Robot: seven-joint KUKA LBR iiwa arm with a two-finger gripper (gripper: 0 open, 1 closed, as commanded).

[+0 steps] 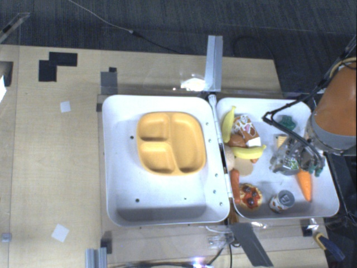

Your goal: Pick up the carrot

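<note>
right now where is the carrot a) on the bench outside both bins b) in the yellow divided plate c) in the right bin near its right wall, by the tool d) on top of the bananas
c: the carrot lies in the right bin near its right wall, just below the tool, far from the yellow divided plate that sits in the left bin.
</note>
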